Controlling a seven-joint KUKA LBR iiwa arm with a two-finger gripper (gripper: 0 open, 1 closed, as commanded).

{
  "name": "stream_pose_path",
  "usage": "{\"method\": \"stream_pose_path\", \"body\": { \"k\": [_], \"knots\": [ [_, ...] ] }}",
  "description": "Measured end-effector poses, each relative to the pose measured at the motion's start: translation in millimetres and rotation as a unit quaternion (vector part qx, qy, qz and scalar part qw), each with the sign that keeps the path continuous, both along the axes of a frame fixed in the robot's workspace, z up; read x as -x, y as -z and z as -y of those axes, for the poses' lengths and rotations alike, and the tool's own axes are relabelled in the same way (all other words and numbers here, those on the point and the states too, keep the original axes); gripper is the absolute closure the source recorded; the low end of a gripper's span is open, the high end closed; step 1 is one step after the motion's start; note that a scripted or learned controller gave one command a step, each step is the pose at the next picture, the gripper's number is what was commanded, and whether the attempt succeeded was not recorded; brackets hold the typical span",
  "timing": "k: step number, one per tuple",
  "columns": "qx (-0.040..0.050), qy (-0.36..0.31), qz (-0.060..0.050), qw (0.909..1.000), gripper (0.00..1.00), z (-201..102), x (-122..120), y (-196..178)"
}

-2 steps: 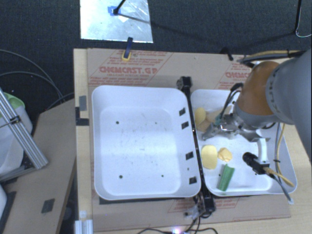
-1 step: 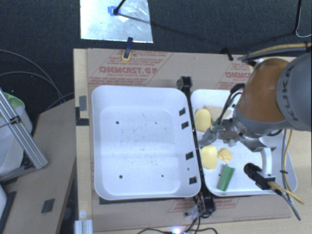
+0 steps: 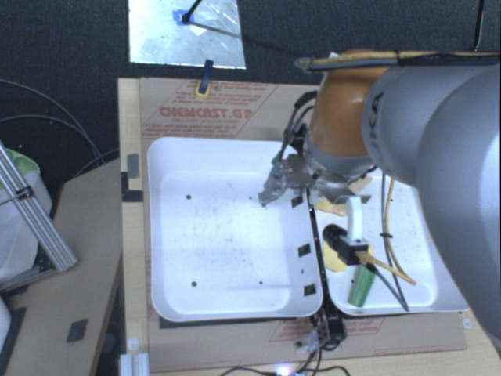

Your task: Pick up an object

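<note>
1. Dark flooring surrounds a pale wooden bench (image 3: 94,233), with a shiny metal sheet (image 3: 185,20) lying on the floor beyond it.
2. On the bench lies a sheet of cardboard (image 3: 211,108) with red print, and both white bins rest on it side by side.
3. A small blue and yellow clamp (image 3: 205,79) sits at the far edge of the cardboard.
4. An aluminium frame (image 3: 35,214) slants across the left edge of the view.
5. The left bin (image 3: 219,245) carries only a few dark specks on its floor.
6. The grey arm (image 3: 438,124), with its orange band (image 3: 340,120), reaches in from the right and hides much of the right bin (image 3: 415,257).
7. The end effector (image 3: 270,190) hangs over the far right part of the left bin, close to the wall shared by the two bins.
8. Nothing is seen gripped in it, and I cannot tell whether it is spread or pressed together.
9. A green cylinder (image 3: 362,287) lies in the near part of the right bin, tilted, well apart from the end effector.
10. Just beside the cylinder's far end lies a yellow piece (image 3: 335,262), near the shared wall.
</note>
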State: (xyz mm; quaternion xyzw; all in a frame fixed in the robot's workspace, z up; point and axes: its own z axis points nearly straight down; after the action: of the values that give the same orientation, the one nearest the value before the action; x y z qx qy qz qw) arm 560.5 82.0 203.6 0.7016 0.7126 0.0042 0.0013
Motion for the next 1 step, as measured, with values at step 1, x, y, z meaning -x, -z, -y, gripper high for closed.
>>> {"method": "stream_pose_path", "body": {
  "k": [1],
  "knots": [
    [0.0001, 0.001, -0.005, 1.0000, 0.00, -95.9, 59.0, 2.2]
  ]
}}
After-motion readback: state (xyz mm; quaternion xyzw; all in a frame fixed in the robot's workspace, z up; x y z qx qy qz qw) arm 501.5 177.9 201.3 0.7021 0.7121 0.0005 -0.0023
